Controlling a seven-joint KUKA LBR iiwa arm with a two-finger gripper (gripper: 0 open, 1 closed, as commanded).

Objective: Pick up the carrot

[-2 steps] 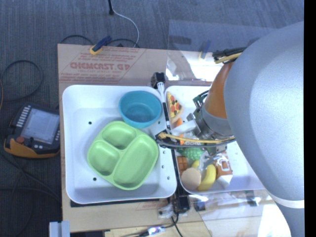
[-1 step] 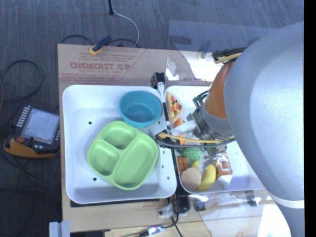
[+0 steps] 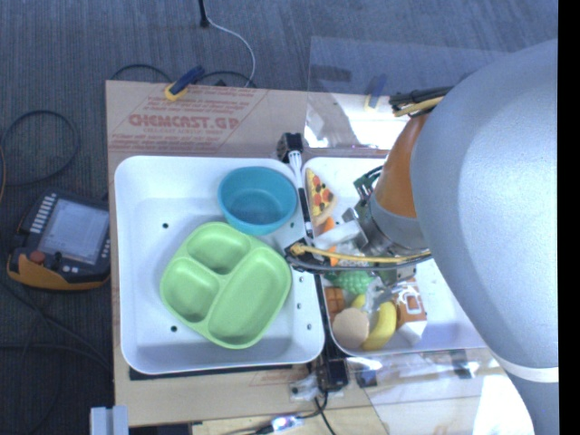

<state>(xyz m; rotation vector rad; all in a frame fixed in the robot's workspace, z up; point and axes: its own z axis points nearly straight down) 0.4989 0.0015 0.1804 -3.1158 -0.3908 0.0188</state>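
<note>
A small orange piece (image 3: pixel 342 235), seemingly the carrot, shows in the right bin (image 3: pixel 435 333) just left of the arm's wrist and is mostly hidden by it. My gripper (image 3: pixel 364 250) is down in the right bin, under the orange band (image 3: pixel 401 175) of the arm, right beside that orange piece. The big grey arm covers most of the bin's right side. Whether anything is held cannot be seen.
The right bin also holds a pizza slice (image 3: pixel 317 193), a green item (image 3: pixel 352 284), an egg (image 3: pixel 349 326), a banana (image 3: pixel 385 324) and a small red-and-white pack (image 3: pixel 412 304). In the left bin (image 3: pixel 145 243) sit a blue bowl (image 3: pixel 258 199) and a green divided plate (image 3: pixel 227 284).
</note>
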